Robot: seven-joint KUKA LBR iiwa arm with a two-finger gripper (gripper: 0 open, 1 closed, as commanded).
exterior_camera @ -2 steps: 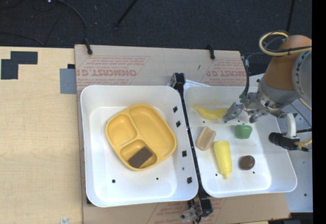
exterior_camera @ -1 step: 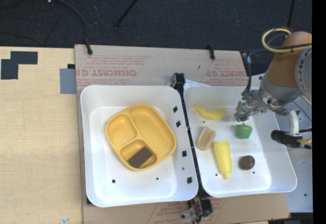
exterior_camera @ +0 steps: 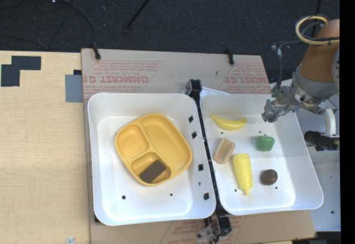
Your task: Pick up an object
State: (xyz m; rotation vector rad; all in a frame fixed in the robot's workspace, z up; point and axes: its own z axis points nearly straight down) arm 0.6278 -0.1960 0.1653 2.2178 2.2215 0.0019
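Two shallow white bins sat side by side on the counter [exterior_camera: 44,148]. The left white bin [exterior_camera: 105,193] held a yellow plastic tray with three parts [exterior_camera: 153,147]. A small brown block [exterior_camera: 153,171] lay in the tray's part at about 5 o'clock.

The right white bin [exterior_camera: 299,193] held five toys. A yellow toy banana [exterior_camera: 228,122] lay at about 11 o'clock. A tan bread-shaped piece [exterior_camera: 224,150] lay just below it. A yellow toy corn cob [exterior_camera: 242,172] lay near the middle, next to a round brown ball [exterior_camera: 269,177]. A small green toy pepper [exterior_camera: 265,142] sat at about 2 o'clock.

The grey tool [exterior_camera: 270,113] hung over the right bin's 1 o'clock corner, above the pepper and apart from it. It gripped nothing that I could see, and I could not tell if it was open or closed.

The brown cardboard [exterior_camera: 127,74] under the bins had red writing, upside down and too blurry to read.
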